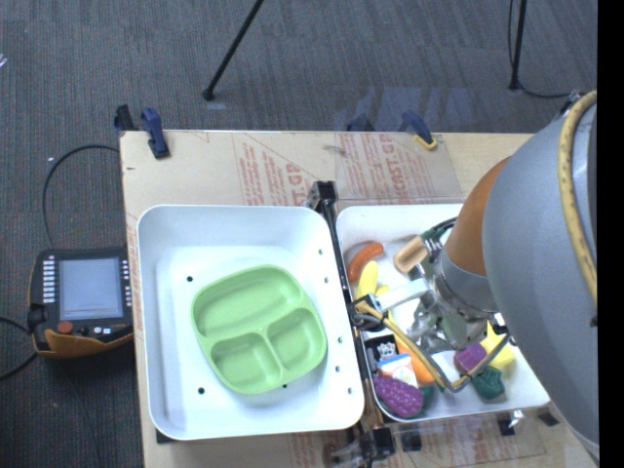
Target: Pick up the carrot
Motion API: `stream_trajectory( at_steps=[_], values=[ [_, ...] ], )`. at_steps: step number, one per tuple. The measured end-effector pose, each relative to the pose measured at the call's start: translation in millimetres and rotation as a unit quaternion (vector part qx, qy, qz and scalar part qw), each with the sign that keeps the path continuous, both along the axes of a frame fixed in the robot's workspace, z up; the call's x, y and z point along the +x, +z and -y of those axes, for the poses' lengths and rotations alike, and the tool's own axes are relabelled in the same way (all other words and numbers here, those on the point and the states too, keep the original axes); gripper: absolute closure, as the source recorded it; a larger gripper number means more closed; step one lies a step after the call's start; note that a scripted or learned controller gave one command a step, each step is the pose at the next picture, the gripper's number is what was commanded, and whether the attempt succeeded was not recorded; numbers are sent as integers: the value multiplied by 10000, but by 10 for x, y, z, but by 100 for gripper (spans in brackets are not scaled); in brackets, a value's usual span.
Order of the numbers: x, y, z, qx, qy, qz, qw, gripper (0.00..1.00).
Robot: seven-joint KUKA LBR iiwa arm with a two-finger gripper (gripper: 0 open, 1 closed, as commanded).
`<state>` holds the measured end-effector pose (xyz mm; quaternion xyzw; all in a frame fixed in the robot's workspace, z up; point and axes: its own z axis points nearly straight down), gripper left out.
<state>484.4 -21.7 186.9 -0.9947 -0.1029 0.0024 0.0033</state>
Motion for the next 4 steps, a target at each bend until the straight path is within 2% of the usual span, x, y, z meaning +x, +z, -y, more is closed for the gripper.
stream_trajectory(
  at_steps=[1, 2, 3, 4],
  values=[
    [-9, -11, 14, -9, -1, -17, 10000, 0],
    [-102, -16, 117, -8, -19, -29, 10000, 0],
    [-98, -18, -159, -1, -19, -32, 10000, 0],
    [-101, -18, -215, 6, 1928, -19, 9812, 0]
  ],
)
